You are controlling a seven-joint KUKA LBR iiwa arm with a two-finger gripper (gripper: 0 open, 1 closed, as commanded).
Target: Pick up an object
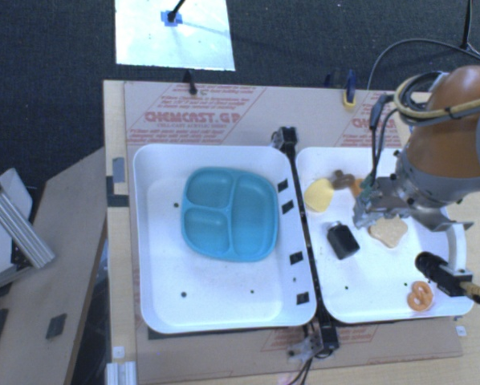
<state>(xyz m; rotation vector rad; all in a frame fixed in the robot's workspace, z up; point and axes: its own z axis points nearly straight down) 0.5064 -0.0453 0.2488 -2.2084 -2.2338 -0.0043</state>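
2 white bins sit side by side on the tabletop [224, 119], and the arm [457, 135] reaches in from the right of the frame over the right bin [368, 295]. Its gripper [372, 210] hangs low at the middle of that bin, but the wrist hides the tips and nothing can be seen held in it, so how it stands cannot be told.

4 small objects lie around it in the right bin. A tan, toast-shaped piece [388, 232] lies just below and right of the gripper, so close that touching or apart cannot be judged. A black block [343, 241] lies just to the lower left of the gripper, tilted. A yellow piece [319, 195] rests to the left of the gripper, near the divider between the bins, with a small brown piece [343, 180] just beside it at its upper right. An orange pretzel [420, 296] lies well apart, in the lower right of the bin, below a black part mounted at the bin's edge.

1 blue divided plate [229, 214] with 3 compartments lies in the left bin [160, 295].
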